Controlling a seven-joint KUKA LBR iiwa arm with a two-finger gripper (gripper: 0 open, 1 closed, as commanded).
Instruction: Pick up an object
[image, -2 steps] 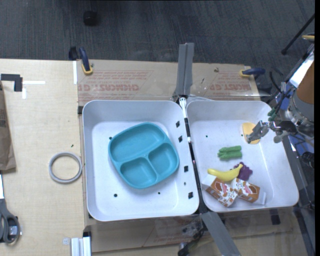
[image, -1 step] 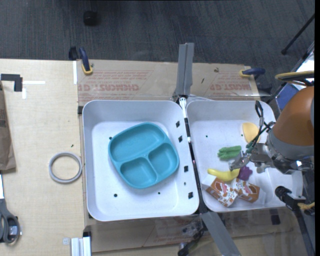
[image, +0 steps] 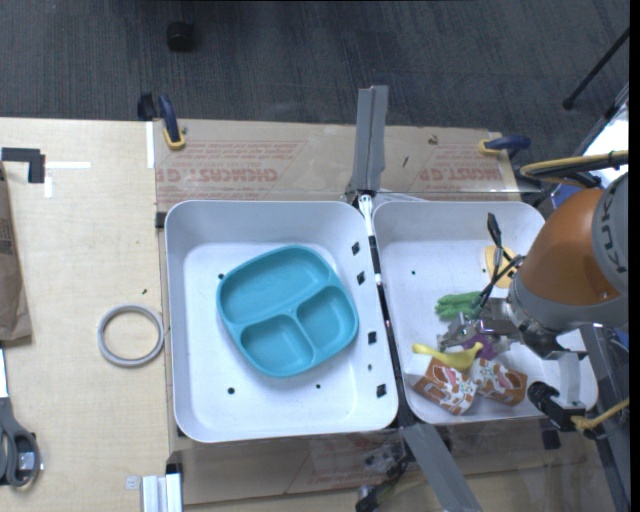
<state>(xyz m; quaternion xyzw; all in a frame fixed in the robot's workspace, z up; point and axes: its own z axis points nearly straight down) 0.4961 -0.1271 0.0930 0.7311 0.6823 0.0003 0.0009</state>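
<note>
We see the grey metal gripper (image: 470, 330) low in the right white plastic bin (image: 420, 260), above a heap of 3 small things: a yellow curved piece (image: 445, 353), a green soft piece (image: 458, 302) and an orange printed packet (image: 452, 385). We cannot tell how its fingers stand. Because these lie close together, a grasp may slip or take 2 at once.
</note>
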